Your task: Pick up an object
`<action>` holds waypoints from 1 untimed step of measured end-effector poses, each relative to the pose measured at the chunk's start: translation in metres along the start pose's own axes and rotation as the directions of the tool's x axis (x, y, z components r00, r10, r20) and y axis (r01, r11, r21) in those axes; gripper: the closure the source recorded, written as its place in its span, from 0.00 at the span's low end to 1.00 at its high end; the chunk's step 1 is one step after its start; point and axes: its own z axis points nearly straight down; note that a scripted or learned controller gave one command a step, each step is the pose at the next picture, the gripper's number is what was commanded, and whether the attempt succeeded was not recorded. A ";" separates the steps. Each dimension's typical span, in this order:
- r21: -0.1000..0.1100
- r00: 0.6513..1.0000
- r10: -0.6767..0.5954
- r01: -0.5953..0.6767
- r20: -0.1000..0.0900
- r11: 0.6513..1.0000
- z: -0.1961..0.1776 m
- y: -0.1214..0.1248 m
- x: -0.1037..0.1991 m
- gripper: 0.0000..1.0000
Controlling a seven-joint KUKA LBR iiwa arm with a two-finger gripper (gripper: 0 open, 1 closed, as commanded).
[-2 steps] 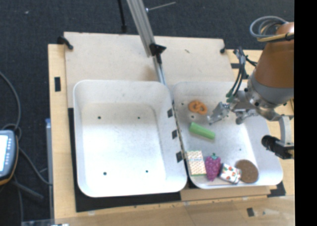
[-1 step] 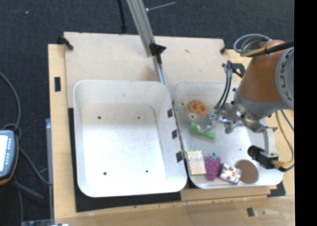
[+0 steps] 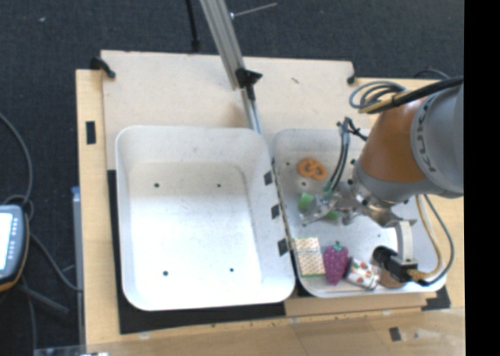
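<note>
White and shallow, two bins sit side by side on a pale board surface [image 3: 172, 89], seen from the fixed camera above. I use the right bin [image 3: 301, 147] as my landmark. The left bin [image 3: 195, 214] lies just beside its left wall.

The arm [image 3: 394, 155], grey with an orange band, comes in over the right bin's right wall. Its wrist hangs above the middle of that bin. The jaws point down toward the bin's floor, a little left of its centre. I cannot tell whether they are open or closed, because the wrist and cables blur that spot.

All the things I could pick lie in the right bin. A small green thing [image 3: 306, 202] sits left of the bin's centre, just beside the jaws. I cannot tell whether the two touch. An orange pretzel-shaped piece [image 3: 312, 168] lies toward the bin's far end, apart from the arm.

Three things line the bin's near end. A pale block with a yellow and green pattern [image 3: 308, 256] rests by the left wall. A purple berry-shaped thing [image 3: 336, 262] is just to its right. A small white piece with red marks [image 3: 361, 272] comes next along the near wall.

A metal rail [image 3: 223, 23] slants down to the right bin's far left corner.
</note>
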 end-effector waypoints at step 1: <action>-0.010 1.000 0.006 -0.006 -0.002 1.000 -0.015 0.003 0.000 1.00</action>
